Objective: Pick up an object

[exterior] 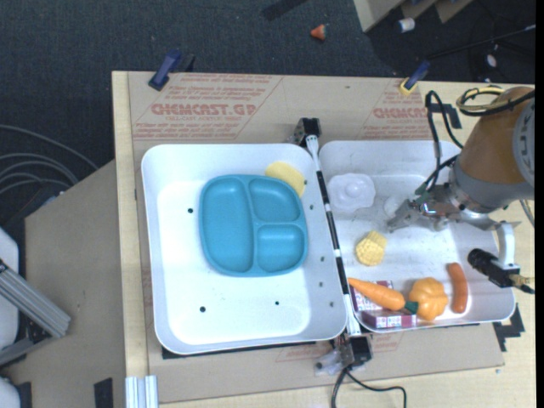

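My gripper (406, 215) hangs low in the right bin (399, 155), near its middle, with the grey and orange arm (497, 160) reaching in from the right. A piece of yellow corn (371, 247) lies just left of and below the gripper, apart from it. A clear plastic cup (350, 191) lies to the gripper's upper left. Along the bin's front lie a carrot (376, 293), an orange pepper (427, 296) and a red sausage (458, 286). Nothing is visibly held.
The left bin (170, 253) holds a blue divided plate (252, 224) and a yellow fruit (286, 175) at its far edge. A small printed box (382, 317) lies under the carrot. A black part (490, 267) juts over the right bin's right side.
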Controlling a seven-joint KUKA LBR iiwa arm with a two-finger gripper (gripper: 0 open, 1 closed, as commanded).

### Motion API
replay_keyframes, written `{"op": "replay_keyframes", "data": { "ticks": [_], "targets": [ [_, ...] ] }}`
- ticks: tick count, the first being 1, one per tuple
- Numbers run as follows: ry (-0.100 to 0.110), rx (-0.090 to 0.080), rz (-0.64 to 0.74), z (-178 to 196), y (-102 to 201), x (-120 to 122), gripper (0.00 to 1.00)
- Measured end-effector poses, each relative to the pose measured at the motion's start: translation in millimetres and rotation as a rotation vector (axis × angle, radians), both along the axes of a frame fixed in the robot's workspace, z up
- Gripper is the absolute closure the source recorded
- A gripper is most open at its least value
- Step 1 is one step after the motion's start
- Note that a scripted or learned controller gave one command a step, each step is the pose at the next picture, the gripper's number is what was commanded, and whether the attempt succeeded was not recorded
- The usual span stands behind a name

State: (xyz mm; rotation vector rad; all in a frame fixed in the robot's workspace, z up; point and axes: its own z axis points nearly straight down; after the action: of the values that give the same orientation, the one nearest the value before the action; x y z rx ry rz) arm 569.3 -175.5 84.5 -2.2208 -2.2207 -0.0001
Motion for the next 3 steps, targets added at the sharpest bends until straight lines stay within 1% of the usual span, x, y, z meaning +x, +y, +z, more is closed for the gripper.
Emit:
{"op": "replay_keyframes", "data": {
  "ticks": [1,2,3],
  "targets": [
    [0.002,0.001,0.001,-0.2,75.1,-38.7,0.0],
    [0.002,0.0,-0.001,-0.2,26.6,-90.9,0.0],
    [0.0,0.0,-0.001,9.5,27.3,-90.4,1.0]
  ]
}}
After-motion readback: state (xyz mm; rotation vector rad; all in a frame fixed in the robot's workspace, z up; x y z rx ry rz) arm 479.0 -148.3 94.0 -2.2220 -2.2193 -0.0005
